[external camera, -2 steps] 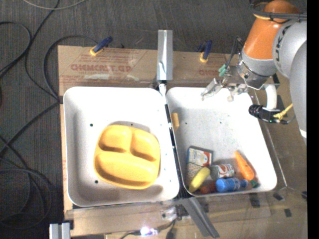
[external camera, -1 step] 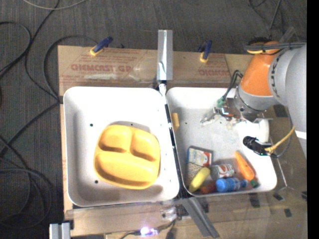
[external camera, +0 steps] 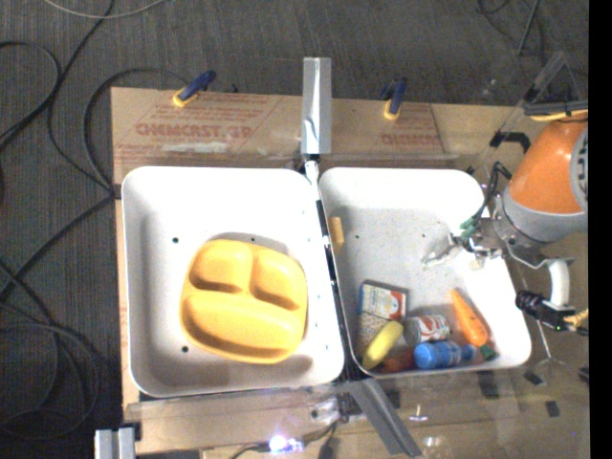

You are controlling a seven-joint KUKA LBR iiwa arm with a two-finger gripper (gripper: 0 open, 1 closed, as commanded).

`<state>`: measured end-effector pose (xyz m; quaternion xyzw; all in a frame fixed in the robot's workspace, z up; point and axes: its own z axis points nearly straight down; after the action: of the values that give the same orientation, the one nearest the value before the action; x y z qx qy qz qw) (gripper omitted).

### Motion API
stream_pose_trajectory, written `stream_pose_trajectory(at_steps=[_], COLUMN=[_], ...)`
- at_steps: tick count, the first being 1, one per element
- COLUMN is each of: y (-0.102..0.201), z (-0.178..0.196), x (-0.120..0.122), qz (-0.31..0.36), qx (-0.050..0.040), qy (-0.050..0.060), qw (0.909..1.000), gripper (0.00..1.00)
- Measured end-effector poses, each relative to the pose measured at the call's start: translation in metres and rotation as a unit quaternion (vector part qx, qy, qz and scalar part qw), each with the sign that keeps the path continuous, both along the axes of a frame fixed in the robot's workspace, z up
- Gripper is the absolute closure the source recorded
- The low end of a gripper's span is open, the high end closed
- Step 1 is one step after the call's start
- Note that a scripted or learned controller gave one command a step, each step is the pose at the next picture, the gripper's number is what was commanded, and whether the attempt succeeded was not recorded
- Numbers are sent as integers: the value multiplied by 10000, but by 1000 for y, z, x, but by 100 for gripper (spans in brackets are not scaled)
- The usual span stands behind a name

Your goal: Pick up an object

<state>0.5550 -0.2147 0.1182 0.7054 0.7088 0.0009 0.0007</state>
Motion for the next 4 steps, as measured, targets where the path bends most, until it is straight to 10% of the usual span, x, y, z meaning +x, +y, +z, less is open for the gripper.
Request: stream_pose_trajectory(at_steps=[1, 2, 3, 4], y=[-8, 5, 3, 6], z=[85, -16, -8, -8], x=[-40, -57, -58, -57], qz=[168, 722, 704, 727], qx=[0, 78, 49, 72], qy=[17, -12, -8, 5], qw=[9999, 9974, 9975, 9973], gripper=[0, 0, 100, 0])
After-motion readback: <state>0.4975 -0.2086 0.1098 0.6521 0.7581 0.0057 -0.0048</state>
